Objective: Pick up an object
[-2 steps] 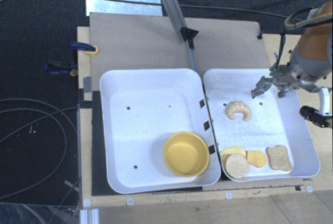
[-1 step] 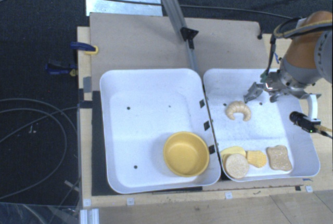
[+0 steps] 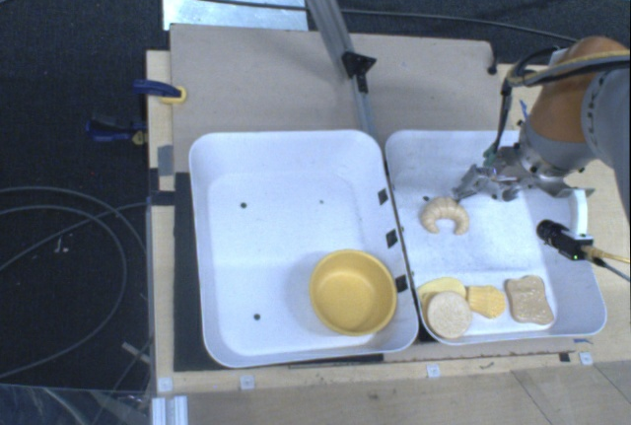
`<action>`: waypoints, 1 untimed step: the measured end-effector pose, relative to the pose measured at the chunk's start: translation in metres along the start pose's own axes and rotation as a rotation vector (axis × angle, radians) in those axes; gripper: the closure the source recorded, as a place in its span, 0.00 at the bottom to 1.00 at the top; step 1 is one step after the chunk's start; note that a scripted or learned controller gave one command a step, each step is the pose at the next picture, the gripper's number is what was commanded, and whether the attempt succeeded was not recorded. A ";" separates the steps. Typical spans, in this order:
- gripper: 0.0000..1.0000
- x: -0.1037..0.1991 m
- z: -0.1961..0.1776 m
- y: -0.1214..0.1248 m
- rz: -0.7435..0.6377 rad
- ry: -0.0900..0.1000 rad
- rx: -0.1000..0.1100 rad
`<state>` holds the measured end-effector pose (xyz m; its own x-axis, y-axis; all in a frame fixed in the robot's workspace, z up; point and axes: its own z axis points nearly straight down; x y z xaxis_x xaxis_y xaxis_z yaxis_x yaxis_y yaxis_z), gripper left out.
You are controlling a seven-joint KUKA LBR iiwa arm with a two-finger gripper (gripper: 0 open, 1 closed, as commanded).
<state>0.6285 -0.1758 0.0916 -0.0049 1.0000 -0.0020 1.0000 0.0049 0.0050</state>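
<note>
A pale croissant (image 3: 446,215) lies in the middle of the right bin (image 3: 513,241). My gripper (image 3: 471,188) hangs just above and to the right of it, low over the bin floor, with nothing seen in its grasp. Along that bin's front edge lie a round beige biscuit (image 3: 450,315), a yellow slice (image 3: 443,288) behind it, a ridged yellow chip (image 3: 485,301) and a slice of toast (image 3: 529,300). A yellow bowl (image 3: 353,291) stands upright in the front right corner of the left bin (image 3: 266,206).
A slanted metal pole (image 3: 330,14) crosses the bench from the back and ends at a black clamp near the bins' shared wall. A black connector with a cable (image 3: 558,238) hangs off the wrist over the right bin's right side. Blue clamps grip the bench's left edge.
</note>
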 end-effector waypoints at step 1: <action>1.00 0.000 -0.012 0.001 -0.003 -0.001 -0.002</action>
<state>0.6292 -0.1758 0.1034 -0.0078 1.0000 -0.0029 0.9999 0.0078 0.0070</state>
